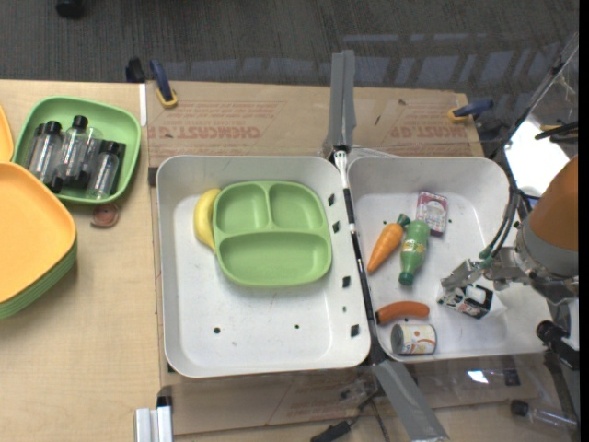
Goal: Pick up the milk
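My gripper [467,288] sits low in the right-hand white bin [492,184], near its right wall, directly over a small black-and-white milk carton [477,304] that lies on the bin floor. The metal fingertips [455,280] are right at the carton's top edge, but from this angle I cannot tell how wide they stand or whether the carton is between them. My orange-banded wrist [560,212] reaches in from the right edge of the scene.

Sharing the same bin, to the left of my gripper: a green bottle [412,251] lying along the middle, an orange toy carrot [385,245] touching its left side, a small pink packet [432,212] just above the bottle's cap, a toy sausage [403,311] toward the front, and a white can [414,339] on its side just in front of the sausage.

The left-hand white bin [184,320] holds a green divided plate [272,232] with a yellow banana [203,217] tucked against its left rim.

Well off to the left on the wooden bench [83,366], a green square tray [120,118] carries several small dark-capped bottles [74,155], and a stack of orange plates [32,238] sits at the edge of the picture. Cardboard [248,118] underlies both bins.
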{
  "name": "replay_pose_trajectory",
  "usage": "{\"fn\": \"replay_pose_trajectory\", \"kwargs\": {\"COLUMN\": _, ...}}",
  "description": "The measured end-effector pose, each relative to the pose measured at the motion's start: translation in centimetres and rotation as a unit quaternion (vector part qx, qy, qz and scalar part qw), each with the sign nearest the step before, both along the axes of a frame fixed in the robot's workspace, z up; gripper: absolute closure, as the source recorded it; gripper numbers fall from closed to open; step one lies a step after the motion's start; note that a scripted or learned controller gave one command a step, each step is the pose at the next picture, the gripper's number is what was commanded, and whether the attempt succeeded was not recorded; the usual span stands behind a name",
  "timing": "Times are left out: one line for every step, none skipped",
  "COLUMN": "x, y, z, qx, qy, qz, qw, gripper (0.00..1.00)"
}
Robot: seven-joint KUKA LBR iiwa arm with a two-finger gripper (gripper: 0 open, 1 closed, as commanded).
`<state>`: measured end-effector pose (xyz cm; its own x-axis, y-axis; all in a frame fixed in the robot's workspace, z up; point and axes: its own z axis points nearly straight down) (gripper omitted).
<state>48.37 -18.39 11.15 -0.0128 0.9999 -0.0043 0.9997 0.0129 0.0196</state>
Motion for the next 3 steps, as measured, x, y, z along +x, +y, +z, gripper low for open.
{"fn": "replay_pose_trajectory", "kwargs": {"x": 0.3, "y": 0.0, "z": 1.2, "qx": -0.0001, "qy": -0.004, "qz": -0.001, "qw": 1.0000, "gripper": 1.00}}
{"fn": "replay_pose_trajectory", "kwargs": {"x": 0.4, "y": 0.4, "z": -0.3, "qx": -0.0035, "qy": -0.007, "qz": 0.018, "qw": 0.9998, "gripper": 1.00}}
{"fn": "replay_pose_trajectory", "kwargs": {"x": 0.4, "y": 2.4, "z": -0.3, "qx": -0.0088, "qy": -0.010, "qz": 0.031, "qw": 0.9994, "gripper": 1.00}}
